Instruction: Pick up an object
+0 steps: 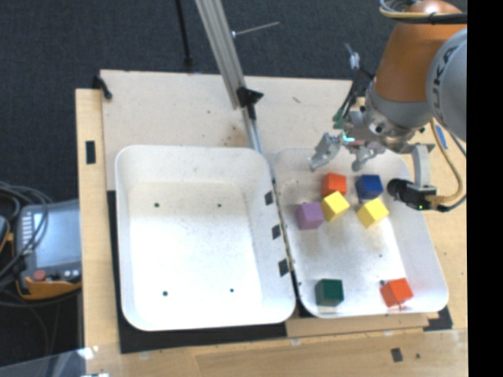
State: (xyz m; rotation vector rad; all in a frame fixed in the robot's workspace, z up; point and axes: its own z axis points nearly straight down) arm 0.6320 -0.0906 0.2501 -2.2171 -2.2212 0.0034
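A dark grey carpet floor [94, 22] surrounds a light wooden bench [157, 108]. A slanted aluminium rail [220, 38] rises from the bench top. At the left, on the floor, black cables [12, 210] lie beside a grey control pendant [49, 246]

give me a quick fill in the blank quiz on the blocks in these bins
1. The gripper hovers above the ____ bin.
2. The number of yellow blocks in that bin is ____.
3. The green block sits near the bin's front edge, to the view's left of an ____ block.
4. The blue block sits just right of another ____ block.

Missing words: right; two; orange; orange
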